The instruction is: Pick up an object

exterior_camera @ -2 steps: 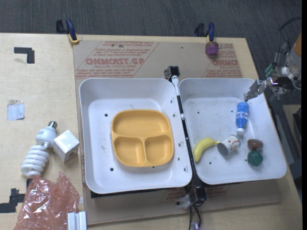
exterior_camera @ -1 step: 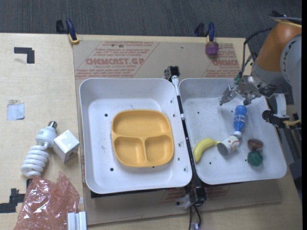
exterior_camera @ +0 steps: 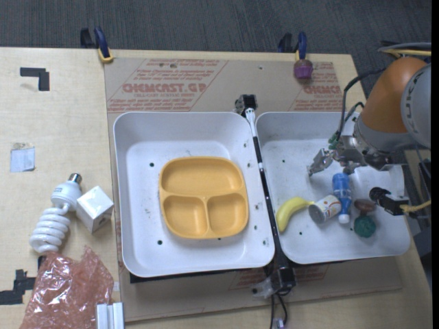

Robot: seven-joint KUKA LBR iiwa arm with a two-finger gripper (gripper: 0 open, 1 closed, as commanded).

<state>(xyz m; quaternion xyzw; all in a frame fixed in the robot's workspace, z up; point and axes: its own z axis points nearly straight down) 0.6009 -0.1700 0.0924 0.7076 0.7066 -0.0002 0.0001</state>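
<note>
The gripper [exterior_camera: 322, 163] hangs over bare floor in the right bin [exterior_camera: 288, 157] — wide or narrow, I can't tell from this angle, and nothing shows in its grasp. Just below it the blue bottle [exterior_camera: 341, 187] lies touching a small white cup [exterior_camera: 325, 208], with the banana [exterior_camera: 291, 212] beside that and a dark green ball [exterior_camera: 365, 227] nearer the right wall. The danger, I'd say, is that tight cluster — come down on the bottle and the claw may clip the cup, nudging both aside.
</note>
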